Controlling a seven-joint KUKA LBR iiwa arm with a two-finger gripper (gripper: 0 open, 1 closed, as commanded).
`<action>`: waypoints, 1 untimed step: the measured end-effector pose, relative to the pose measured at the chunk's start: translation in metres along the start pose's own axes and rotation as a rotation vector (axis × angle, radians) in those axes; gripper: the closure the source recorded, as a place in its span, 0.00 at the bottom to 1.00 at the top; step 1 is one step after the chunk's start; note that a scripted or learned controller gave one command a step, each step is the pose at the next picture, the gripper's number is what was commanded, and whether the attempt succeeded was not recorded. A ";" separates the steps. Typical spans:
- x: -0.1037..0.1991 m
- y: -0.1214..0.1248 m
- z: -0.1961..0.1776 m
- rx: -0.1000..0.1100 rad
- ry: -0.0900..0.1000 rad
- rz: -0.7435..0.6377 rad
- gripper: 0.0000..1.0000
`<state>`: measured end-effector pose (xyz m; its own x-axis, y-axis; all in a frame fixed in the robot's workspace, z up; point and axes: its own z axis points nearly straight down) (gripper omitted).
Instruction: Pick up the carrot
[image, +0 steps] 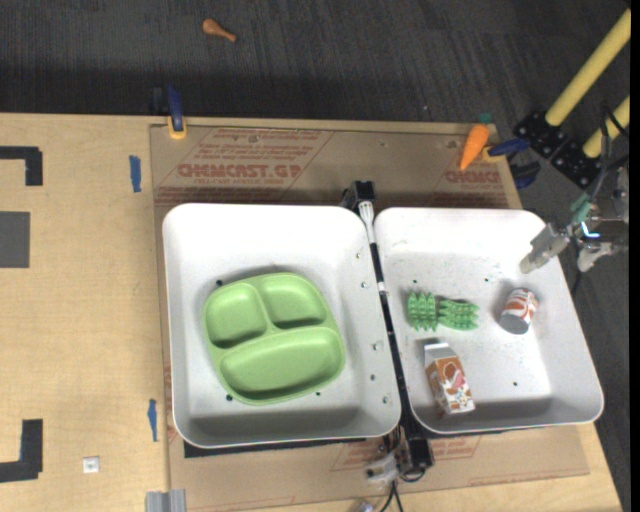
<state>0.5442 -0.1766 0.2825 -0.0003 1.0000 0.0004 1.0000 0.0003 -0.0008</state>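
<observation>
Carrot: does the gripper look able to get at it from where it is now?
Probably yes. The carrot lies in the open on the board behind the right bin, nothing over it; the gripper hovers at that bin's back right, with free space between.

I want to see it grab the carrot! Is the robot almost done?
Not yet. Nothing looks done: the carrot lies on the bench beyond the right bin, outside it. In hand: the gripper is over that bin's far right corner, with no carrot in it. Left to do: reach the carrot, grip it and lift it.
</observation>
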 end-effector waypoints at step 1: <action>0.049 -0.021 0.079 0.001 0.000 0.155 0.00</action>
<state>0.5233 -0.1274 0.2040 0.1539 0.9881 0.0006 0.9881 -0.1539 -0.0020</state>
